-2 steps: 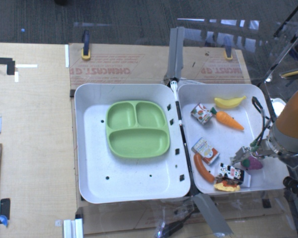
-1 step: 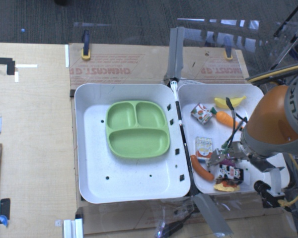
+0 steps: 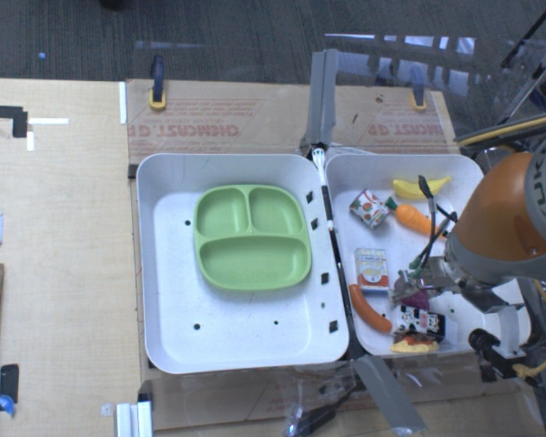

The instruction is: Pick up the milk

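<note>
The pincer [image 3: 411,285] is seen low in the right part of the frame, hanging over the right-hand shallow white bin [image 3: 469,173], below the grey arm with its orange band [image 3: 500,217]; whether it is open or closed cannot be told, since its tip is lost among dark and purple parts. Just left of it the small white milk carton with an orange-and-blue label [image 3: 372,269] is found lying flat on the bin floor, close beside the pincer but not gripped by it; below the carton an orange-red sausage-shaped toy [image 3: 370,308] is laid at a slant near the bin's lower left corner. Just below the pincer a small dark printed packet [image 3: 419,321] is seen, with a yellow-and-red piece [image 3: 413,342] under it at the bin's lower rim. Higher in the same bin a small white box with red and green print [image 3: 369,209], an orange toy carrot [image 3: 411,218] and a yellow toy banana [image 3: 419,187] are grouped. In the left-hand shallow white bin [image 3: 164,280], at the middle of the frame, a green three-compartment plastic plate [image 3: 252,237] is set. Both bins are carried by the counter, covered there with brown cardboard [image 3: 227,121].
</note>
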You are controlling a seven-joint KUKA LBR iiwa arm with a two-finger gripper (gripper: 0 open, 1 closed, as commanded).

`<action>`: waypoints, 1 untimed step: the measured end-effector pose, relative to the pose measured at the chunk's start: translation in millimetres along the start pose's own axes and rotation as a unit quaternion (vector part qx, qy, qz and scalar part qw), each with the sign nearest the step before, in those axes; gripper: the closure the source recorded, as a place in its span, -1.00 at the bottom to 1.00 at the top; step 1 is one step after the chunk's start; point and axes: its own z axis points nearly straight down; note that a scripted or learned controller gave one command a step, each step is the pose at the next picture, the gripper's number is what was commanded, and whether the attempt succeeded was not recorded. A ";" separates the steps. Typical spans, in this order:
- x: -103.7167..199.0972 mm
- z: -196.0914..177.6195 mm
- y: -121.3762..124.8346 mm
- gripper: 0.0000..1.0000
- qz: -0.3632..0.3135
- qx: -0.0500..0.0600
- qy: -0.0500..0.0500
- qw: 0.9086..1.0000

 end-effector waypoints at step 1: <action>0.0 0.1 -0.2 -1.00 0.000 0.000 0.000 1.000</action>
